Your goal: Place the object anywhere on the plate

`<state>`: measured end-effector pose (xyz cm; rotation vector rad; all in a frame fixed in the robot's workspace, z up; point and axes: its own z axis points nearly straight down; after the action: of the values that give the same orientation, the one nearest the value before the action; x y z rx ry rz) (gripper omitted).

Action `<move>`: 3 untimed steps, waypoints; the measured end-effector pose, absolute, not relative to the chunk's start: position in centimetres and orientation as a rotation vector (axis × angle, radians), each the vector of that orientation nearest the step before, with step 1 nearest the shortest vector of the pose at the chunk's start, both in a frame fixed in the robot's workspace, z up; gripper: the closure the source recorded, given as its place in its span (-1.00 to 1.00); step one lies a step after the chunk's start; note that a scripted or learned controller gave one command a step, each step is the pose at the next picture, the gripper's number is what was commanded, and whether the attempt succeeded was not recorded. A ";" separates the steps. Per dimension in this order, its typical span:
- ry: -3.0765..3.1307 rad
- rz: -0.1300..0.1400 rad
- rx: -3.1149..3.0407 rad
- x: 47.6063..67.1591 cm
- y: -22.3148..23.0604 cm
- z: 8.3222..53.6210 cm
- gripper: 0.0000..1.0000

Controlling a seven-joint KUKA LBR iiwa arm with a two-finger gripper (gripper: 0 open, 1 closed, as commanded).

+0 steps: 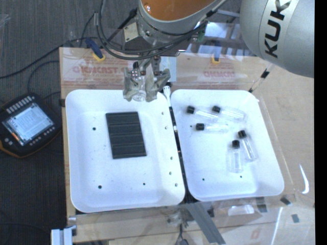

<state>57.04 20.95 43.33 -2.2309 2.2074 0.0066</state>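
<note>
The plate (125, 135) is a black ribbed rectangle lying in the middle of the left bin (87, 188). My gripper (146, 92) hangs over the far edge of that bin, up and a little right of the plate. It is shut on a clear vial (135, 90), whose glassy body shows between and to the left of the fingers. Several more clear vials with black caps (204, 126) lie in the right bin (265, 182).
The ridge where the two bins meet (176, 147) runs just right of the gripper. A teach pendant (26, 122) lies on the floor to the left. Cables hang from the arm above the bench's far edge (102, 65).
</note>
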 end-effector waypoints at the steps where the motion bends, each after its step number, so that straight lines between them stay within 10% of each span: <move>1: 1.958 0.007 -2.453 56.2 23.4 42.9 1.00; 3: 1.379 0.008 -2.820 54.2 23.4 43.3 1.00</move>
<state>54.23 23.43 43.29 -2.8203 1.3786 0.0078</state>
